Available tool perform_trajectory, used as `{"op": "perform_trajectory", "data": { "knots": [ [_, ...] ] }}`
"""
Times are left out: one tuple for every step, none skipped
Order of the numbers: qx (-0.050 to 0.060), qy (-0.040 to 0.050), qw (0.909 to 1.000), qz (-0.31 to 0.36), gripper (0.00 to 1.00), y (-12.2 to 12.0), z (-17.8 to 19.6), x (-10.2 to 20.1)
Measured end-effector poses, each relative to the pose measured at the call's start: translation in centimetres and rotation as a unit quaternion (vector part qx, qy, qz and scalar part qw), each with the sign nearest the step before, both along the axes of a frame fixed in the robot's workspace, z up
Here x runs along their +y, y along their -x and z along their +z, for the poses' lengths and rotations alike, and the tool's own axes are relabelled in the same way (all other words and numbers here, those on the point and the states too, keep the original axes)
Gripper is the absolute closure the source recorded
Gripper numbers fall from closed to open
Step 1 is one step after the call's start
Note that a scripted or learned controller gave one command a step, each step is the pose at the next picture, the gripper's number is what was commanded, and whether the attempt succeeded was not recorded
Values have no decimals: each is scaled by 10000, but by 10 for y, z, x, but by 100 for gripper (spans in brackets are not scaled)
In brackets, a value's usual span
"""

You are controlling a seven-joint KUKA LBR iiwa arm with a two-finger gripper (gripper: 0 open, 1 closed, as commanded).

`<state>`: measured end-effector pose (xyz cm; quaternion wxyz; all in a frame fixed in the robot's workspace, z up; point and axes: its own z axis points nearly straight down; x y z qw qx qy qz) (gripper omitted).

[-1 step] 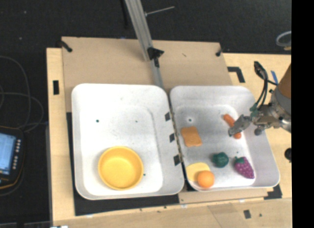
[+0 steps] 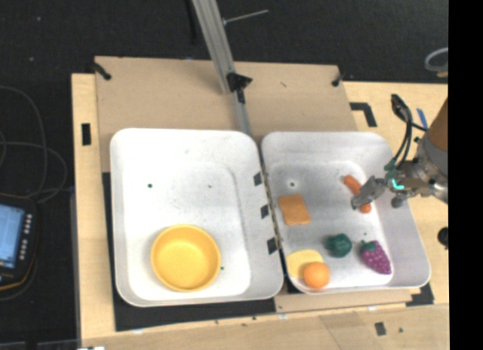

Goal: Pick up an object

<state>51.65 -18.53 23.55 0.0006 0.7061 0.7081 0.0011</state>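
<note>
Arm (image 2: 436, 141) enters from the right edge, orange band uppermost, wrist angled down and leftward, with the gripper (image 2: 367, 193) low over the right-hand bin (image 2: 317, 152), near its right side.

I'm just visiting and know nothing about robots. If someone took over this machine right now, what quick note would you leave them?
Hand: low over the right bin, right by the small orange carrot-like piece; whether it grips anything can't be seen.
Right bin also has: tan block, dark green piece, purple grapes, orange ball on a pale yellow piece.
Left bin: yellow bowl.
Done: nothing visibly lifted.
Left: grasp one object and raise it.
</note>
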Motion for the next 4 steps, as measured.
{"op": "perform_trajectory", "data": {
  "knots": [
    [32, 6, 10000, -13, 0, -6, -58, 6],
    [35, 5, 10000, -15, 0, 5, -109, 7],
    [16, 12, 10000, -18, 0, 5, -136, 6],
    [-17, 12, 10000, -38, 100, 3, -124, 5]
  ]
}}
